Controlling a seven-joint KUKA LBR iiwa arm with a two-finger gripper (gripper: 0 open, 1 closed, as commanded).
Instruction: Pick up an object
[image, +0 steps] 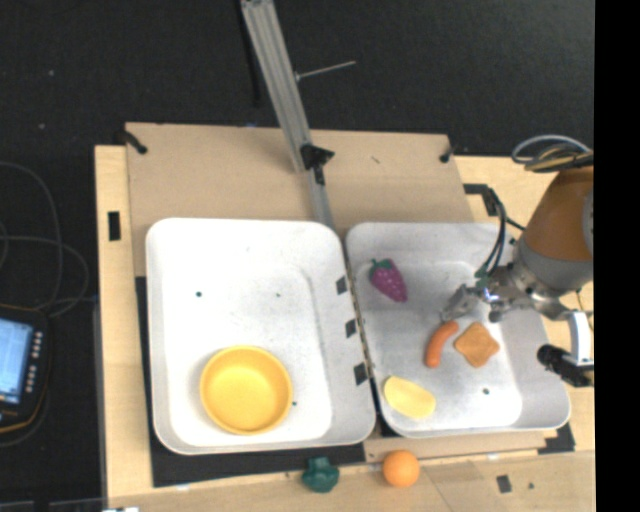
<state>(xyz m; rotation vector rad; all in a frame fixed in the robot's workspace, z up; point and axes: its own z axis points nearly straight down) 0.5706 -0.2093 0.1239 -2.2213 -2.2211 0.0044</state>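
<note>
Gripper (478, 303) hovers just above a curved orange sausage (439, 344).

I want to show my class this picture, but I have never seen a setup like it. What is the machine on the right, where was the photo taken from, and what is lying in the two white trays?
The photo comes from one fixed camera above a bench, looking down at a slant. The grey machine with the orange band is a robot arm reaching in from the right. Its grasping end, the tool, hangs over the right tray, just above an orange sausage and a brown piece of toast. Nothing can be seen between its fingers, so it holds nothing that I can make out. The same tray also has a purple bunch of grapes and a pale yellow piece. The left tray holds a yellow bowl. On the bench in front lie an orange ball and a small green thing.
</note>
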